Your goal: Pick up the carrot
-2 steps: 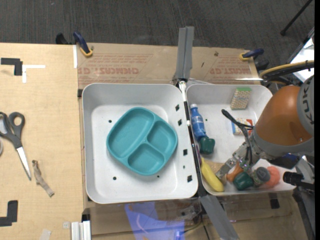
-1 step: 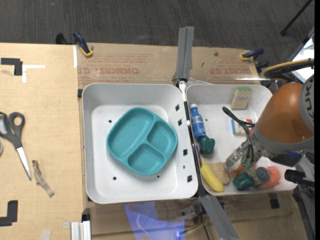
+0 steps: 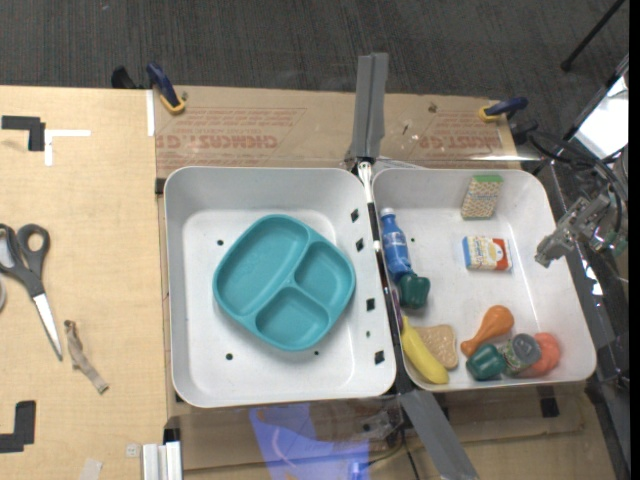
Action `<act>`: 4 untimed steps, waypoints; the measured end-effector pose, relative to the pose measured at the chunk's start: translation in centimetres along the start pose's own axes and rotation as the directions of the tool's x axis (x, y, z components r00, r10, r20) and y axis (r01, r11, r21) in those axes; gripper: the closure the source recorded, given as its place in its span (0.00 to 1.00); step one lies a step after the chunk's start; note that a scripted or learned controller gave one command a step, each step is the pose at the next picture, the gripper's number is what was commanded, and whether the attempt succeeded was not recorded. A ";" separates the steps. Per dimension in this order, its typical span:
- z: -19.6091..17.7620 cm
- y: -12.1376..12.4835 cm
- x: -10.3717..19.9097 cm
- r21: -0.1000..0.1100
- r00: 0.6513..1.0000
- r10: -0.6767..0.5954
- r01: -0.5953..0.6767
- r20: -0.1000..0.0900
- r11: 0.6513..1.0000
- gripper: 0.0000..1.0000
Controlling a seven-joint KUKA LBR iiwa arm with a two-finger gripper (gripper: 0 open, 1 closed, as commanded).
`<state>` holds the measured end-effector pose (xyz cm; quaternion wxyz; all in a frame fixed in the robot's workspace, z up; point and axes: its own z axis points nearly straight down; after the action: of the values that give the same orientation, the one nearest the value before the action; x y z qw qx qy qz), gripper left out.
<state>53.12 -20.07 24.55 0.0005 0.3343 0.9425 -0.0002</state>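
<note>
A grey metallic claw (image 3: 553,248) with angular linkages and thin dark cables beside it.

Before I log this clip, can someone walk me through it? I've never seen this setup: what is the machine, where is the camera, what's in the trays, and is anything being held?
One fixed camera looks down at a slant on a bench with two shallow white bins. The left bin holds a teal divided plate. The right bin holds toy food: a blue bottle, a banana, a slice of bread, two small boxes, and, at the near right, the orange carrot beside a green piece. The machine is a robot arm entering from the right; its gripper sits near the right bin's edge, apart from the carrot, with nothing visibly held. Scissors lie on the bench at far left.
</note>
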 end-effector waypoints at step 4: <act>14.3 2.7 6.8 -0.001 0.893 0.449 -0.449 -0.001 0.893 1.00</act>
<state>49.55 -13.68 10.25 0.0003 0.5428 0.8399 0.0007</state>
